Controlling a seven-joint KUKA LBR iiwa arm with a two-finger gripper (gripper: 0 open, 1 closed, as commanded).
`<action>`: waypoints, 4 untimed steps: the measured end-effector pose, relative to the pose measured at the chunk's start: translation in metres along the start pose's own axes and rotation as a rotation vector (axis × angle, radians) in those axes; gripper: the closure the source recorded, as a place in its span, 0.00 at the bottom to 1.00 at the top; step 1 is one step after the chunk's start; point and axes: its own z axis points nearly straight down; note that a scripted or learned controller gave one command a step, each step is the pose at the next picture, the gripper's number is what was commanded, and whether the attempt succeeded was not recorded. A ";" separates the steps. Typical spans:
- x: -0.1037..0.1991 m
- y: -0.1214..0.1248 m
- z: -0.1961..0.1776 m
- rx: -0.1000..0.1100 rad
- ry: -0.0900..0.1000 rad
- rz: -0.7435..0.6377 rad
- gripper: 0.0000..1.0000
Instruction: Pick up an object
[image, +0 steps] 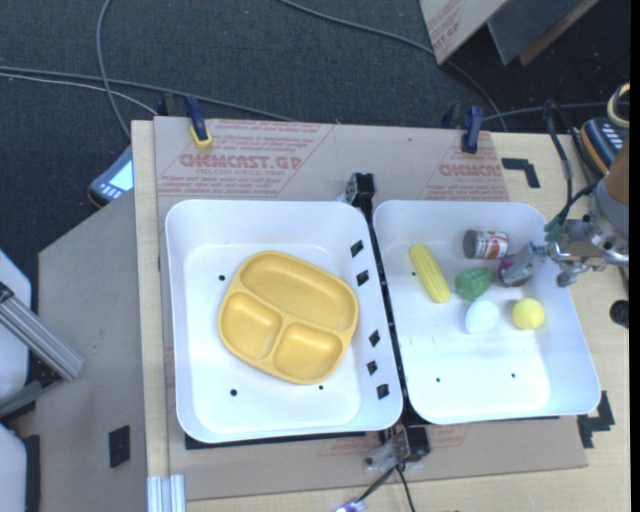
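Two white bins sit side by side on the tabletop (250, 150). The left bin (190, 300), far from the jaws, holds a yellow divided plate (288, 316). The right bin (480, 385) holds a corn cob (430, 273), green ball (474, 283), white egg (481, 317), yellow lemon (528, 314) and small can (487, 244). The jaws (540, 255) hang at this bin's right edge, touching a purple object (516, 268); their opening cannot be made out.

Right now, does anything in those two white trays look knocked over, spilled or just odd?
Nothing is spilled or broken. The small can in the right bin lies on its side rather than standing, and the yellow divided plate sits at a tilt in the left bin. Otherwise all looks tidy.
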 end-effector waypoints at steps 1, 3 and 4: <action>0.001 0.003 -0.008 -0.015 -0.004 -0.004 0.00; 0.005 0.004 0.076 -0.040 -0.010 -0.004 0.00; 0.006 0.000 0.095 -0.017 -0.005 -0.003 0.00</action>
